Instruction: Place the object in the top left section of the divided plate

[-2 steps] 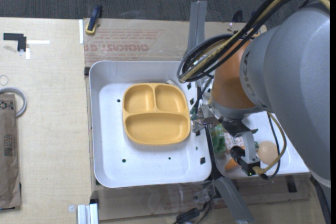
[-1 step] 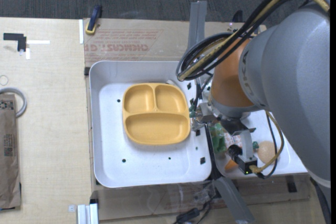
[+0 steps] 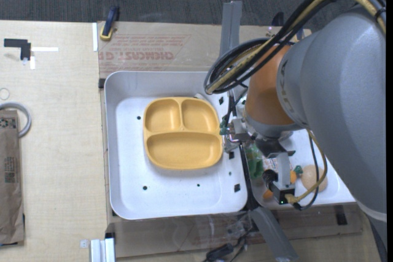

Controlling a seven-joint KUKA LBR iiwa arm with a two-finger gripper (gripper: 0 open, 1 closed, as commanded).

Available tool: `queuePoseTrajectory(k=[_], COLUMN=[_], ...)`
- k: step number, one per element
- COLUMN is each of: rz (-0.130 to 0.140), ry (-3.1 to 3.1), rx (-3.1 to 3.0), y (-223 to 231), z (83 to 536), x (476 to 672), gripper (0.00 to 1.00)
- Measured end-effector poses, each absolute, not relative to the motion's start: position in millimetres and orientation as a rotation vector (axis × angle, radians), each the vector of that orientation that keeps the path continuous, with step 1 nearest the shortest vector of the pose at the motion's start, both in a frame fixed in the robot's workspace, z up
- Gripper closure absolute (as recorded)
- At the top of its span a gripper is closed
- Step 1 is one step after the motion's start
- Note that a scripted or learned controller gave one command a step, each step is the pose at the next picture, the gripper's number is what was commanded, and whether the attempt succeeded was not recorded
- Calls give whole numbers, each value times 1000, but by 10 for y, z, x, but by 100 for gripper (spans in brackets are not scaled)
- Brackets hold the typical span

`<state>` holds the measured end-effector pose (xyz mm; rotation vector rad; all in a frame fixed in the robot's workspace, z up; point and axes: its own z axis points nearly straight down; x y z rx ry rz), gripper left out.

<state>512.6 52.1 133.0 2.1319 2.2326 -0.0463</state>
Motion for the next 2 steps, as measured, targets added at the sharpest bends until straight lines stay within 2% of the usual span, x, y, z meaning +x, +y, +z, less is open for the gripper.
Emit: queuePoseTrajectory(k=[1,2], rz=[-45,-35], ry=[2211,2254], rx=[2157,2148], y=[527,710], z=[1326,1291], x=[5145,5115], gripper=[100,0])
